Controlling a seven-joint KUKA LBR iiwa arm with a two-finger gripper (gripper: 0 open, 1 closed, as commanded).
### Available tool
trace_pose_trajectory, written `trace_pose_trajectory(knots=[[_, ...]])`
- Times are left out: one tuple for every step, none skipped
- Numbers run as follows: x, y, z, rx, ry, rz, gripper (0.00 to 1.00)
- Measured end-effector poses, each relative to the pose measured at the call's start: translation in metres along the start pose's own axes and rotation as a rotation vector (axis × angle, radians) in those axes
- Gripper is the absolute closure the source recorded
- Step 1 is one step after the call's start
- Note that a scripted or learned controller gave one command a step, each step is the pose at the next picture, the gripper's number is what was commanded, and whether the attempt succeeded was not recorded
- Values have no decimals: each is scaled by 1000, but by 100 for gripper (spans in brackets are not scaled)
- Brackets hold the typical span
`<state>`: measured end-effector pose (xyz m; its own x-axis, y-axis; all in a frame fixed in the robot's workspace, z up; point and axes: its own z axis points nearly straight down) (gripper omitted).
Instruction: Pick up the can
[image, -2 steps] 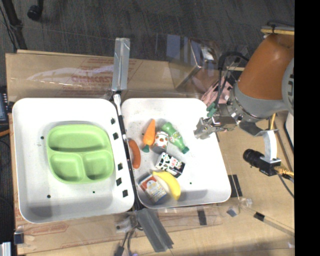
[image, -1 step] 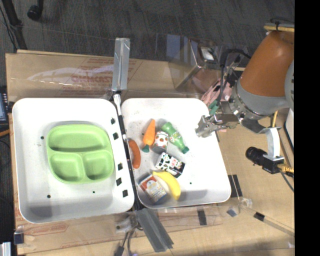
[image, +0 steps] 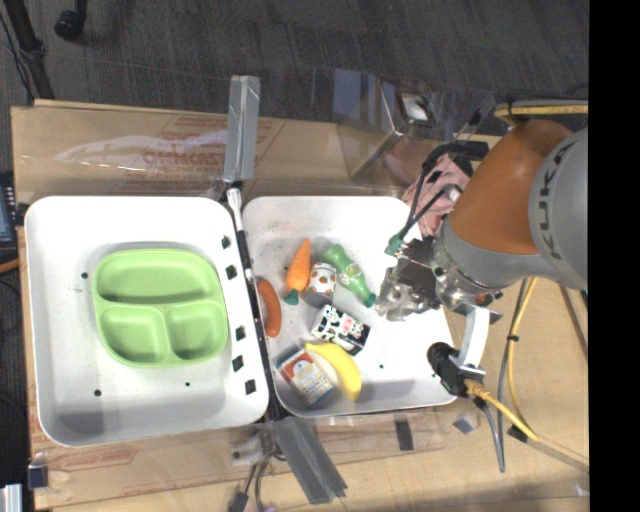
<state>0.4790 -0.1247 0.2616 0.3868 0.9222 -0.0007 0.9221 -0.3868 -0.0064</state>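
With my gripper (image: 398, 298) hanging beside the crowded toys, its grip unreadable, I fear it grabs the green bottle (image: 350, 272), not the can (image: 320, 281).

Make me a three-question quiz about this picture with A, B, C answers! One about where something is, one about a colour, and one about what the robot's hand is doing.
1. Where is the green tray?
A. in the left bin
B. in the right bin
C. on the floor

2. What colour is the banana?
A. blue
B. yellow
C. pink

3. Where is the gripper?
A. over the left bin
B. beside the banana
C. over the right bin, right of the toys

Answers:
1. A, the tray lies in the left bin.
2. B, it is bright yellow near the bin's front edge.
3. C, it is over bare bin floor just right of the green bottle.
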Motion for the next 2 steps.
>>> trace_pose_trajectory(knots=[[23,16,50,4,0,458,100],[24,16,41,9,0,450,100]])
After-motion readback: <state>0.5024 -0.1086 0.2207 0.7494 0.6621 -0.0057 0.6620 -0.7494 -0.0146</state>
